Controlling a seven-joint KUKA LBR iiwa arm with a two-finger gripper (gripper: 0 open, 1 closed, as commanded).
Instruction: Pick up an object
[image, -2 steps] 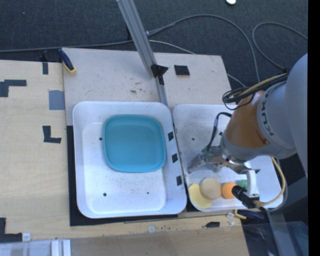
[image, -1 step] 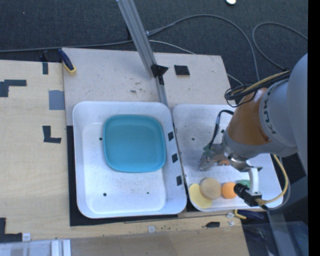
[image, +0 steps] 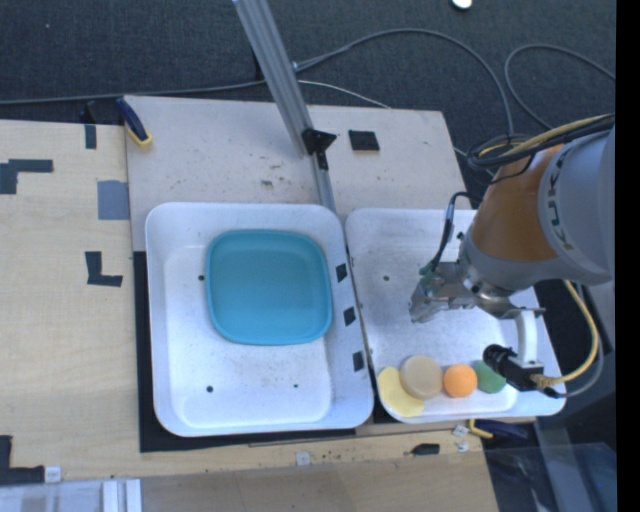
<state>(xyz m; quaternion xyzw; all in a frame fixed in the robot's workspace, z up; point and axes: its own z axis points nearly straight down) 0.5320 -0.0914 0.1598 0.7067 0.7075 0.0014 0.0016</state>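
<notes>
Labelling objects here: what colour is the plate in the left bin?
Light blue, a teal-tinted shade; the plate shows clearly in the camera view.

My own grey arm with its orange band (image: 530, 215) covers the right side of the right-hand shallow white bin (image: 385, 260), and the arm itself runs off the picture's right edge. My claw (image: 428, 305) is blurred, too much so to read its fingertips. The small green object (image: 490, 377) is partly hidden behind a black fitting (image: 507, 365), so its shape is unclear.
</notes>
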